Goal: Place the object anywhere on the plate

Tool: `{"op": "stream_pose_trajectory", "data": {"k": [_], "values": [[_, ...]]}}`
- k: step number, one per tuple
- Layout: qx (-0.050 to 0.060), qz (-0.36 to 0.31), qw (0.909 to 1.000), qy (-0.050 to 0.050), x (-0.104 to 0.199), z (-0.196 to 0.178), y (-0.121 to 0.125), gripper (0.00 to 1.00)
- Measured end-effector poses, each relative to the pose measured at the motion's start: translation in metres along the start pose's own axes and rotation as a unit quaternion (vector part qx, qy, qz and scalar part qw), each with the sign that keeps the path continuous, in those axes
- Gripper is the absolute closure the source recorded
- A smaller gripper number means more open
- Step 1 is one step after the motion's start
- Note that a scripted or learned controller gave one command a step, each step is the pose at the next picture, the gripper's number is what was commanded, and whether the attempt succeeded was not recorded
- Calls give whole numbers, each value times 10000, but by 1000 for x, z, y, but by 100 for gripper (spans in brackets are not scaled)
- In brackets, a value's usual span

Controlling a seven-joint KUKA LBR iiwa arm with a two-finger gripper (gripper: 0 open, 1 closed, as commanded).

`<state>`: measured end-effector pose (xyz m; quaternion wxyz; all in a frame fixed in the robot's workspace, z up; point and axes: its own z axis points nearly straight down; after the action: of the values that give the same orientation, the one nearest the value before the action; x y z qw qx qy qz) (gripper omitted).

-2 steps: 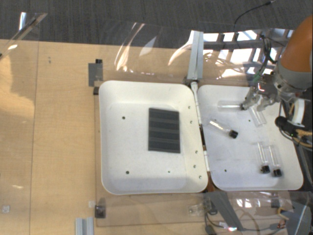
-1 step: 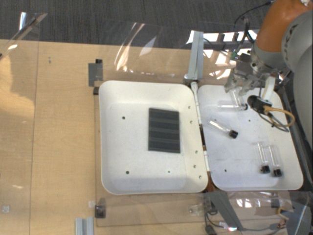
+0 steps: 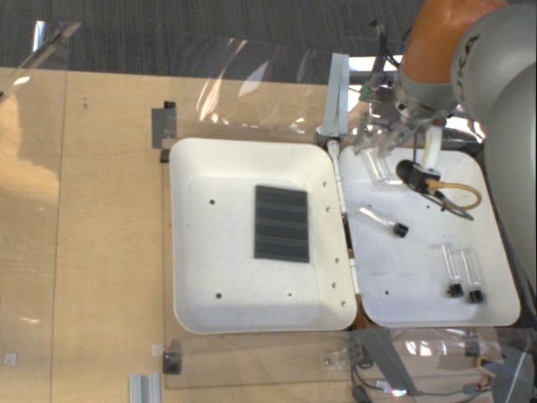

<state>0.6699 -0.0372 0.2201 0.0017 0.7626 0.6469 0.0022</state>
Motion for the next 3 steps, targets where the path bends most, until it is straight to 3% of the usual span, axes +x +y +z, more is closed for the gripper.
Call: {"op": "stream_pose_trajectory", "data": {"k": [1, 2, 3], "values": [[-5, -2147, 9767, 4, 84, -10, -14, 100], [-1, -3431, 9393, 10, 164, 3, -40, 100], [-1, -4496, 8932, 11, 220, 57, -37, 100]]}}
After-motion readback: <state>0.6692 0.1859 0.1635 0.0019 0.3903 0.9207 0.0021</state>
